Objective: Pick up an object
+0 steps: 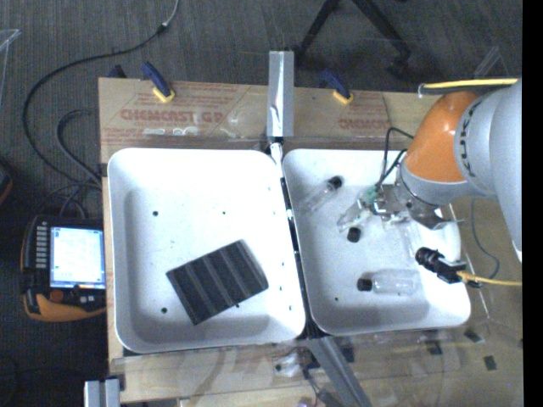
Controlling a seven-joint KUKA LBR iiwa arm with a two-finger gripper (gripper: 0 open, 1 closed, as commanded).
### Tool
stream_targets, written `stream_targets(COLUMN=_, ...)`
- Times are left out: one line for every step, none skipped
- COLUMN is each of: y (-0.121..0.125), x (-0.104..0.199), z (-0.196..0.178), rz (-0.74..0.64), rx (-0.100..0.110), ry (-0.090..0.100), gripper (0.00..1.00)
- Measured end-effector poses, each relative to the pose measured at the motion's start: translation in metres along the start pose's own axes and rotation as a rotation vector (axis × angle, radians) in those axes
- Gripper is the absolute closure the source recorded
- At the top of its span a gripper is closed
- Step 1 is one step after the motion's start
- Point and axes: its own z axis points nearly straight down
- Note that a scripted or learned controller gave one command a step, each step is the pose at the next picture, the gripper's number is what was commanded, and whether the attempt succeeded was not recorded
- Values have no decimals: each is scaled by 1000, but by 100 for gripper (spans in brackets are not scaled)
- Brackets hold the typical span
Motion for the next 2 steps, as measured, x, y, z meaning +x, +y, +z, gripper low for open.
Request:
stream_targets(y=2, x=-1, z=-12, rz=1, rx=-5, ry=-1, gripper=100)
stream_targets(y=24, x=70, z=-120, rz=65, rx=12, ry=2, gripper=100)
